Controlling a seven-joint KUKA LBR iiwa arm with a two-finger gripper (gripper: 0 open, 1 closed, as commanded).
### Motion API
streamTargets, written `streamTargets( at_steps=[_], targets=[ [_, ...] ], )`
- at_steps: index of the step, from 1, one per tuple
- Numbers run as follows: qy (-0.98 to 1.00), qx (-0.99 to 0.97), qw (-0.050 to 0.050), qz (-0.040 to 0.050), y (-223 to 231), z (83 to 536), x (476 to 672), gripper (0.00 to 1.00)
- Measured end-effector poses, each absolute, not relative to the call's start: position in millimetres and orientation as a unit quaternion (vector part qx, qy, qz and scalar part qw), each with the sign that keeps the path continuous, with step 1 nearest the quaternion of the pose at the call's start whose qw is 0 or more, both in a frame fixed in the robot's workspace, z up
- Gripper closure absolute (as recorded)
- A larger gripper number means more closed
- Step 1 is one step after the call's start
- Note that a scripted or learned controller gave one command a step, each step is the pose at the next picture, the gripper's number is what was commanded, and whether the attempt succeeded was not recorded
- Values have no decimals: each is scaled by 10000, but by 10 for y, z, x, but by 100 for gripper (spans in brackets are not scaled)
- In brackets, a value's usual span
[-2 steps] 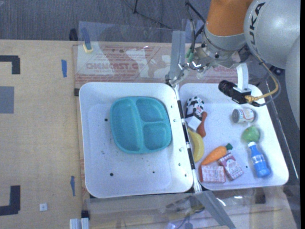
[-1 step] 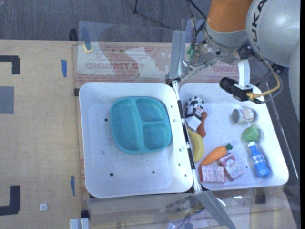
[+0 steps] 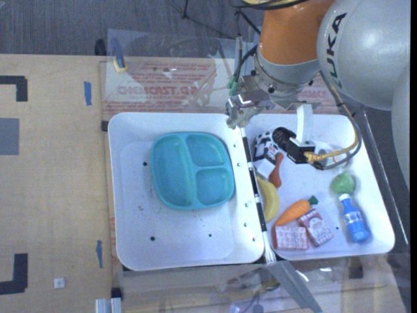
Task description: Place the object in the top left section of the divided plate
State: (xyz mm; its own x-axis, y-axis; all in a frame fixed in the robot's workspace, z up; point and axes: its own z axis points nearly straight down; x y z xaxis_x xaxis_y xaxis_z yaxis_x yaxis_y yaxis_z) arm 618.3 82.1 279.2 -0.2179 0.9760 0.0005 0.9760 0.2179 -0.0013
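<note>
Robot's pincer [image 3: 241, 115] hangs over the wall between the two bins, at about 1 o'clock from the teal divided plate [image 3: 172, 168]. The bulky wrist hides it, so I cannot tell whether it is released or clenched, and nothing is seen in its grasp. The plate lies bare in the middle of the left bin [image 3: 137, 194]. All the candidate objects lie in the right bin [image 3: 378, 201], off at the plate's 3 to 4 o'clock, and which one is meant cannot be told. The main risk is probably a failed pick. The things are crowded: a black-and-white item [image 3: 262, 145] touches a reddish-brown piece [image 3: 277, 168], with a banana [image 3: 268, 199] just beside them at 6 o'clock along the wall. A closing grip there could catch two things, or nudge one against the wall and slip off. A carrot [image 3: 294, 210], two red packets [image 3: 291, 237] and a blue bottle [image 3: 354, 218] sit near one another toward 5 o'clock, with a green lump [image 3: 343, 183] at the bottle's 12 o'clock. A carry must clear the raised dividing wall, or the load may be knocked loose. The plate has one large section and two small ones, so a drop could land in the wrong one.
</note>
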Motion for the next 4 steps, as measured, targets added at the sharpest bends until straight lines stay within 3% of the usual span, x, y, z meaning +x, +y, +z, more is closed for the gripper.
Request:
streamTargets(
  at_steps=[1, 2, 3, 4],
  targets=[
    [-8774, -4797, 4, 0, 1184, 2275, 5941, 100],
    [-8862, -4632, -2, -4, 712, 1847, 5700, 100],
    [-8762, -4819, 4, 0, 135, 1952, 4907, 100],
    [-9238, -3828, -26, -11, 76, 1856, 6024, 100]
  ],
)
